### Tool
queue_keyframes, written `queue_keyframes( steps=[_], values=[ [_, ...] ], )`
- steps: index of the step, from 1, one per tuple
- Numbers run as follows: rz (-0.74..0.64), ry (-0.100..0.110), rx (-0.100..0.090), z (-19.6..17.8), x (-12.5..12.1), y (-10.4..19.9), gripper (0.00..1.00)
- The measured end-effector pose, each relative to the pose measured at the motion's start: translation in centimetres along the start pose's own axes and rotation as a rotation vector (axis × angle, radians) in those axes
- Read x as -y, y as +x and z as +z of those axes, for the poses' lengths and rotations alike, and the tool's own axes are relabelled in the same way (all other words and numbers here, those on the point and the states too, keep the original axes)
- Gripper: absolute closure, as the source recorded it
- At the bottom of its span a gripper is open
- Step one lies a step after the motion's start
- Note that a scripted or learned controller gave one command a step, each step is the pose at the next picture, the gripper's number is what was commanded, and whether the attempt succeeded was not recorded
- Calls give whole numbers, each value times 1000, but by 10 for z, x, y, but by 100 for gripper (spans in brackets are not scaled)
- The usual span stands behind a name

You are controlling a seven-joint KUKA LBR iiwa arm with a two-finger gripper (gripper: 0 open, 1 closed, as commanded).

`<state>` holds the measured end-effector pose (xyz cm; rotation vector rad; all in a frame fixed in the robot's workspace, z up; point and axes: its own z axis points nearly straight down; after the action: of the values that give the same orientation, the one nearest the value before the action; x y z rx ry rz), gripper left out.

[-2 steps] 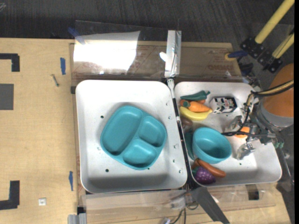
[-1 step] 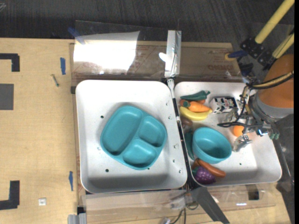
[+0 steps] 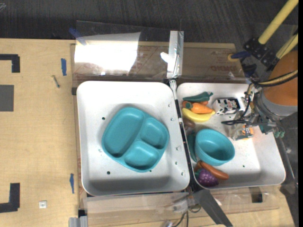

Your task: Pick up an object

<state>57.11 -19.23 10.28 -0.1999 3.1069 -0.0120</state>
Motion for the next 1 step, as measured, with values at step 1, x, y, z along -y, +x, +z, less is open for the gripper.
queue_keyframes(
  steps=[1],
  values=[
    [-325,-10,-14,14,31,-3,100]
  ],
)
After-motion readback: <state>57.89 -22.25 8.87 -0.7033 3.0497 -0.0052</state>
